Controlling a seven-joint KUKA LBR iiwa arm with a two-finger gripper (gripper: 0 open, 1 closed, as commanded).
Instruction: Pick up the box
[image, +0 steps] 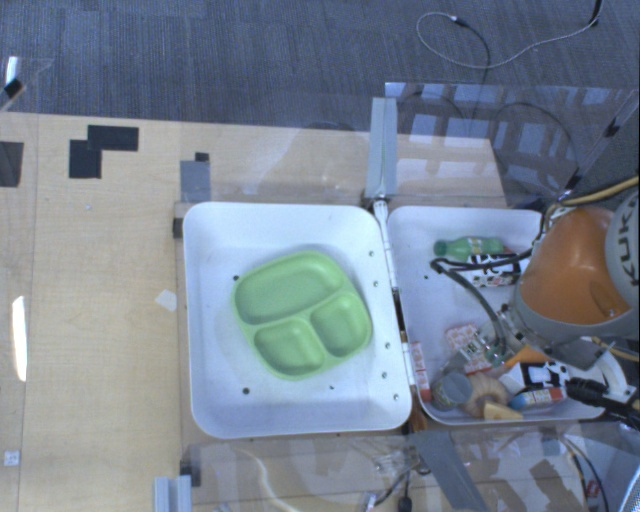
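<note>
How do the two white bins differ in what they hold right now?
The left bin holds one thing, a green divided tray lying flat in its middle; the right bin holds a clutter of small items, among them a green bottle. The arm hangs over the right bin, not the left. Both are shallow, white and square.

Single fixed camera, mounted above the bench (100, 300), angled downward at a slant. Moderate distance: both white bins (200, 330) fully in frame. Arm (575, 270) entering from the frame's right edge.
</note>
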